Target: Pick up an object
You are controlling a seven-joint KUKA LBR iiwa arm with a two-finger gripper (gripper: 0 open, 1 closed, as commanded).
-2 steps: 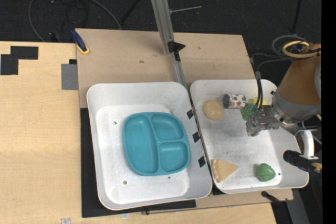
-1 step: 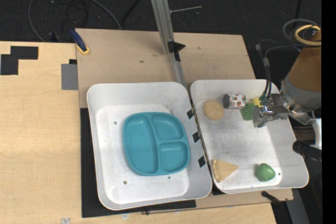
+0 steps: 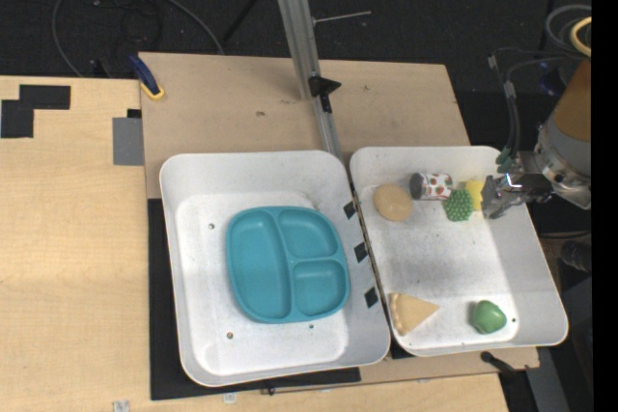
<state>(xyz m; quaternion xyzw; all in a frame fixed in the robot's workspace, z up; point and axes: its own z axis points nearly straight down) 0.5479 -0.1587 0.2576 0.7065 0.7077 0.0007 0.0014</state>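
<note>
The gripper (image 3: pixel 498 198) is hanging at the right bin's (image 3: pixel 454 256) right edge, finger state indiscernible; a bumpy green object (image 3: pixel 460 205) is sitting just beside it.

From my feed I see the bench (image 3: pixel 386 101) carrying two white bins side by side. The left bin (image 3: pixel 193 207) holds a teal divided tray (image 3: pixel 287 262) lying flat near its middle. A slanted aluminium post (image 3: pixel 301 43) rises behind the bins with a black clamp (image 3: pixel 323 88) on it. A blue-and-yellow tool (image 3: pixel 148 80) lies at the bench's far left corner, and black cables (image 3: pixel 97 5) loop on the dark floor beyond.
</note>
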